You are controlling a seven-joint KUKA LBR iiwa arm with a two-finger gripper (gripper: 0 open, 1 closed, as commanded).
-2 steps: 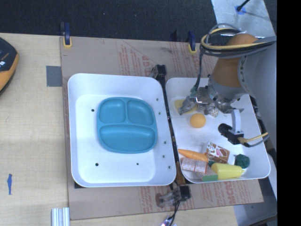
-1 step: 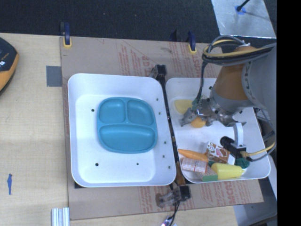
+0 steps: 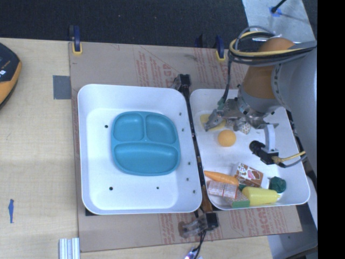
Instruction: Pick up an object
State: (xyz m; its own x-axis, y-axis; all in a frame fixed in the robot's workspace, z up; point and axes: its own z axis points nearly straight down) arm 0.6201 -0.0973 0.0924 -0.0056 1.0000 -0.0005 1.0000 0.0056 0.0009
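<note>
Pick not yet made: nothing is visibly lifted.

Near edge of the right bin [image 3: 302, 198], about 5 o'clock: carrot [image 3: 220, 176], yellow corn [image 3: 260, 196], cartons with unreadable print. Centre: orange ball [image 3: 227, 138]. Toward 11 o'clock, the gripper [image 3: 230, 119] hangs low over a yellow piece [image 3: 211, 124]; whether the claw is released or clenched, I cannot tell.

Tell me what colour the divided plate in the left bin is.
The divided plate is light blue, seen plainly in the camera view.

Blue plate [image 3: 144, 143], orange ball [image 3: 227, 138]
</note>
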